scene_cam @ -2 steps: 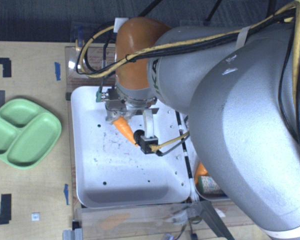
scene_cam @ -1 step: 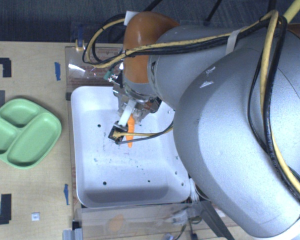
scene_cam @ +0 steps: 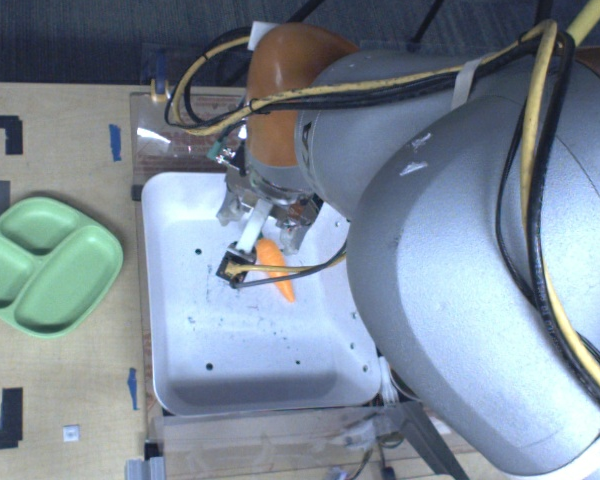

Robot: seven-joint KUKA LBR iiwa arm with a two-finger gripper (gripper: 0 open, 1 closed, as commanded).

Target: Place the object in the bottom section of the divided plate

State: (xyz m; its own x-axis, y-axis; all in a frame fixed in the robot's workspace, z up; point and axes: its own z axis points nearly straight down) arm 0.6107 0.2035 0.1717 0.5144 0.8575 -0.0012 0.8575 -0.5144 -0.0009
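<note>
An orange carrot-shaped object [scene_cam: 277, 266] lies in the white bin [scene_cam: 240, 368], near the bin's middle and slightly towards the back. My gripper [scene_cam: 270, 224] hangs straight over the object's upper end, very close to it or touching it. The wrist hides where they meet. The green divided plate [scene_cam: 108, 240] rests on the wooden bench left of the bin. Its two small sections are at the top and its large section is at the bottom right, and nothing lies in them.
The grey arm covers the right side of the view and the bin's right wall. Dark specks dot the bin floor. Black corner marks and blue tape strips sit on the bench around the plate.
</note>
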